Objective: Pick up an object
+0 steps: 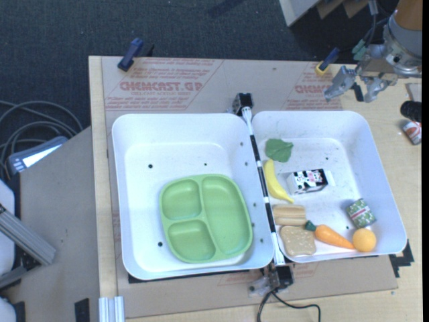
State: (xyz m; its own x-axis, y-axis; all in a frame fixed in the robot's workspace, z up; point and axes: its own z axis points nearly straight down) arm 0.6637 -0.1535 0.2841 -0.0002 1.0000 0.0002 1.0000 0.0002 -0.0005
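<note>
White bin [375,146], curved yellow banana [274,182], orange carrot [333,237]

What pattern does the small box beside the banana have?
The small box has black and white cow-like patches, shown in the camera view.

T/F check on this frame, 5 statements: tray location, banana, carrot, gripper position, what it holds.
1. The green divided tray lies in the left bin. True.
2. The banana lies in the left bin beside the tray. False: it lies in the right bin, along its left wall.
3. The carrot lies next to the orange ball near the right bin's front edge. True.
4. The gripper is down among the objects in the right bin. False: it hangs above the bench, past the right bin's far rim.
5. The gripper holds the black-and-white box. False: the box lies in the right bin, apart from the gripper.
</note>
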